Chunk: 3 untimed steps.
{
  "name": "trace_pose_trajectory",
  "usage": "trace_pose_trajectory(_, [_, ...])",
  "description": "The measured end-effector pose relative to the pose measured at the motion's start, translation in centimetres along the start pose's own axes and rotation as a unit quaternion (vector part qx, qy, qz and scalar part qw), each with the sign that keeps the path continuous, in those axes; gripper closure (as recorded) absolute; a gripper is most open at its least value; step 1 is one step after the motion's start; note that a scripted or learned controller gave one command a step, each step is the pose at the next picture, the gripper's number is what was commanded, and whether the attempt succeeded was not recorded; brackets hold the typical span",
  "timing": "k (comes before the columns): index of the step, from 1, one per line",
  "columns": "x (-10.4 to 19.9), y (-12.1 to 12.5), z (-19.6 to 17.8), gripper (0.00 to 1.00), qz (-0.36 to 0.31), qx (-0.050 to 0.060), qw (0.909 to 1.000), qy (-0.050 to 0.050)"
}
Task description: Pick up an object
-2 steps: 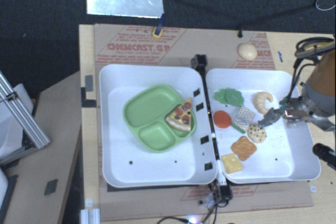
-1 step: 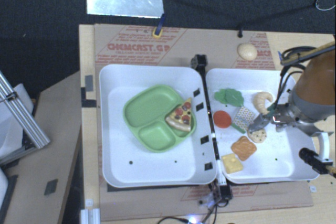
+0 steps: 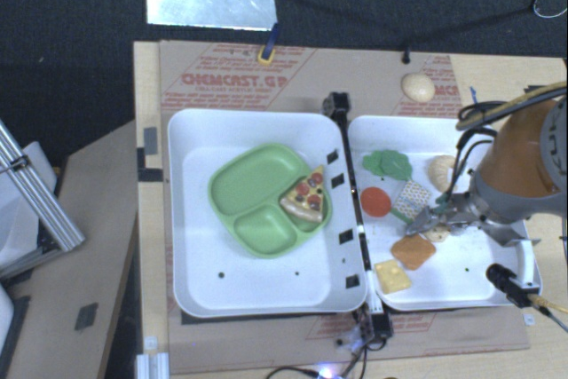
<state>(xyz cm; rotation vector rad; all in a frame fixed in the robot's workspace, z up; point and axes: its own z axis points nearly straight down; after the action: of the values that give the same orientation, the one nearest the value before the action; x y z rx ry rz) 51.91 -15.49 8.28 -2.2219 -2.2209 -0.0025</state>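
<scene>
So the arm (image 3: 519, 169) is reaching in from the right and hanging low over the right bin (image 3: 461, 293), with the gripper (image 3: 432, 223) sitting right in the middle of the toy food pile. It's hovering just above the orange-brown nugget thing (image 3: 414, 250) and next to the little grey checkered piece (image 3: 411, 195). Honestly can't tell how the tool is set, it's too small and blurry at the tip, and nothing is visibly getting carried.

The red tomato (image 3: 375, 201), green leafy piece (image 3: 388, 162), yellow cracker (image 3: 391, 276) and beige bun (image 3: 441, 169) are all lying in that same bin. The left bin (image 3: 191, 280) is holding the green divided plate (image 3: 257, 195) with a pizza slice (image 3: 306, 197) on it.

Looks like it's in the descend-and-grab stage. Next move is probably needing a clean close on one item, then a straight lift, and the crowding is making that tricky
</scene>
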Motion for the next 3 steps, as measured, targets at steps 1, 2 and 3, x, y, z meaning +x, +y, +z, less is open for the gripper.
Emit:
trace_pose_trajectory(1, [0.0,0.2,-0.3,0.00,-0.001,-0.001,1.0000,0.000])
trace_pose_trajectory(2, [0.0,0.3,-1.5,1.00,-0.001,-0.003,1.0000,-0.001])
trace_pose_trajectory(3, [0.3,0.8,-7.8,1.00,-0.003,-0.003,1.0000,-0.002])
